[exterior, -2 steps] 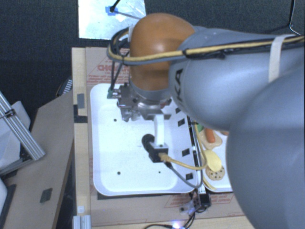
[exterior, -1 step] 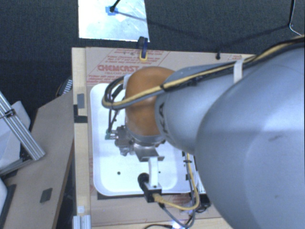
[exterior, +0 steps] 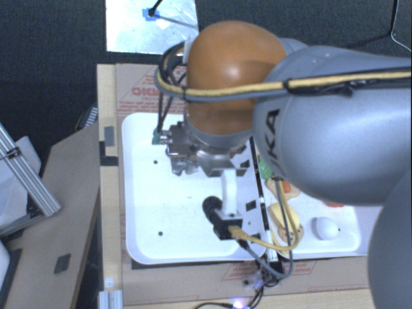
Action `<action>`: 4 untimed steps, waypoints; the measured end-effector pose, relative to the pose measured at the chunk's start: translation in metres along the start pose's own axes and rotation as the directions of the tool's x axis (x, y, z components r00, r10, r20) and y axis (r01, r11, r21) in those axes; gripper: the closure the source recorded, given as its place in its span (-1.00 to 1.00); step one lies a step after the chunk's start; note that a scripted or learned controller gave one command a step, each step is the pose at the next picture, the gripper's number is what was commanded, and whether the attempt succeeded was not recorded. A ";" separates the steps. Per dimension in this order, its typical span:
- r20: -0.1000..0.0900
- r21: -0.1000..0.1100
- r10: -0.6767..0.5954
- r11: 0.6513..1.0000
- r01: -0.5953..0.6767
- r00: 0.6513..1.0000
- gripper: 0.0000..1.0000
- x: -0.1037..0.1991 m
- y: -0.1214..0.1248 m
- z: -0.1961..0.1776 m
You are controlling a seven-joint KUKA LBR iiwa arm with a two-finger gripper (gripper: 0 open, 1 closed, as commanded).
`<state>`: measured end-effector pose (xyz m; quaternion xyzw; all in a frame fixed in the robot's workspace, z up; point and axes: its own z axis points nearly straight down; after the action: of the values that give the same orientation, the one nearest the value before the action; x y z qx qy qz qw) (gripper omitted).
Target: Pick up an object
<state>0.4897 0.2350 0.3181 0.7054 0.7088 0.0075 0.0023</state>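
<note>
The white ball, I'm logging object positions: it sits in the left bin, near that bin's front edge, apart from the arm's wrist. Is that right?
Not quite. The camera view shows the white ball in the right bin, not the left bin. The rest stands: it lies near the front edge, apart from the arm's wrist.

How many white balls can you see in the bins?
1: a white ball lies in the right bin, near its front edge. The arm may hide more.
</note>
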 end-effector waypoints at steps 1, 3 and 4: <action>-0.001 -0.003 0.001 1.000 -0.001 1.000 1.00 -0.025 0.000 -0.225; 0.009 0.017 0.005 1.000 -0.005 1.000 1.00 -0.002 0.071 0.002; 0.013 0.029 0.007 1.000 -0.007 1.000 1.00 -0.043 0.007 0.106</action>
<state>0.4986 0.1930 0.2122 0.7078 0.7064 -0.0071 -0.0034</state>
